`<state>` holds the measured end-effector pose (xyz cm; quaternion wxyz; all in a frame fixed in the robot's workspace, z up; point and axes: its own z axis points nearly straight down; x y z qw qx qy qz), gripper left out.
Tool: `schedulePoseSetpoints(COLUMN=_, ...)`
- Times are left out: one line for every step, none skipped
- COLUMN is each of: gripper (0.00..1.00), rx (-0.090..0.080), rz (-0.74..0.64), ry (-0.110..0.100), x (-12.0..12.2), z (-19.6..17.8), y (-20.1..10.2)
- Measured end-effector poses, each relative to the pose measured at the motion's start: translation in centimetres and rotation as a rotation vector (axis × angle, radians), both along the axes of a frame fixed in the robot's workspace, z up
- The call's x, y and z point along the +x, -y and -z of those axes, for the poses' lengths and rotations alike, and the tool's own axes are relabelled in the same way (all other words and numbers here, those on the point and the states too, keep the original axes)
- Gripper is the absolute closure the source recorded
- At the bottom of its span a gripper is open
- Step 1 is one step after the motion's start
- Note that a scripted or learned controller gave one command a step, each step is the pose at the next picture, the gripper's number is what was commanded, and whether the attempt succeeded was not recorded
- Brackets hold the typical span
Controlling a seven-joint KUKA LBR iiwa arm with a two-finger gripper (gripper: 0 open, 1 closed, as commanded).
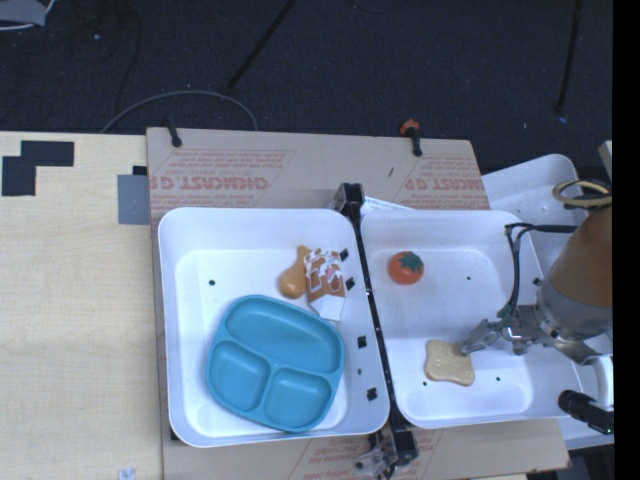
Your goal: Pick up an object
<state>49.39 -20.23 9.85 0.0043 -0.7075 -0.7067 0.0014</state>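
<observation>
The pincer (478,342) reaches into the right bin (500,408) from the right, its tip just beside the upper right edge of a pale flat piece (449,363) lying on the bin floor; I cannot tell its state. An orange ball (405,267) sits well apart toward the bin's back. The left bin (185,268) holds a blue divided plate (275,362) and a gingerbread-coloured toy (315,275).

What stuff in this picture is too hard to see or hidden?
- Gripper, camera view: small and blurred; open or shut is unclear.
- Arm's upper part: cut off by the right edge.
- Small printed toy beside the blue tray: too small to identify.
- Beige object: its kind is unclear.
</observation>
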Motion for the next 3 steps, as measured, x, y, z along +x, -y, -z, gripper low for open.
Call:
schedulePoseSetpoints(gripper=1.0, rx=-0.002, rz=0.005, ry=0.004, x=0.1, z=-1.3, y=0.2)
schedulePoseSetpoints(gripper=1.0, rx=-0.005, rz=-0.003, ry=0.011, x=1.0, z=-7.0, y=-0.2)
schedulePoseSetpoints(gripper=1.0, rx=-0.005, rz=-0.004, ry=0.01, x=1.3, z=-11.6, y=-0.8)
